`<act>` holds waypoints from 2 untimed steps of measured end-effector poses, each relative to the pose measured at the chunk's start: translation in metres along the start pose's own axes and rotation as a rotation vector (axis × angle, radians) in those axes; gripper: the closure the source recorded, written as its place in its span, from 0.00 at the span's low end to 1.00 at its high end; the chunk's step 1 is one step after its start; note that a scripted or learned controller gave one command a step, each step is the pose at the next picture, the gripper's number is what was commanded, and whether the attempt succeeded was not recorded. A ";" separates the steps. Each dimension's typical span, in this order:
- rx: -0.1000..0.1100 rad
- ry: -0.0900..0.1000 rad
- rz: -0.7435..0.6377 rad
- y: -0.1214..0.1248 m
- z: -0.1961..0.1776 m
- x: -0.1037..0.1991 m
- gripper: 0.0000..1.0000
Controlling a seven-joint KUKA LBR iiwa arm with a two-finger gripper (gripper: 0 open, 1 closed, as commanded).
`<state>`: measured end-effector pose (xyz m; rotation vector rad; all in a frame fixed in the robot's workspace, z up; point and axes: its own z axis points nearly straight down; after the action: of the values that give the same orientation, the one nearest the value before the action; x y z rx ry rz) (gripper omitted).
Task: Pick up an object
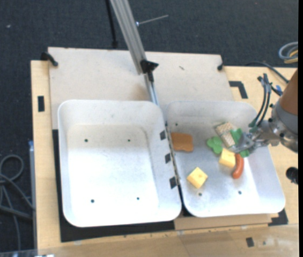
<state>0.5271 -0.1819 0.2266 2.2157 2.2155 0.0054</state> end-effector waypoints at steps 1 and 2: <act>0.006 0.000 -0.003 0.001 -0.051 -0.002 1.00; 0.006 0.002 -0.003 0.027 -0.040 0.041 1.00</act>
<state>0.5536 -0.1405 0.2667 2.2170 2.2228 0.0008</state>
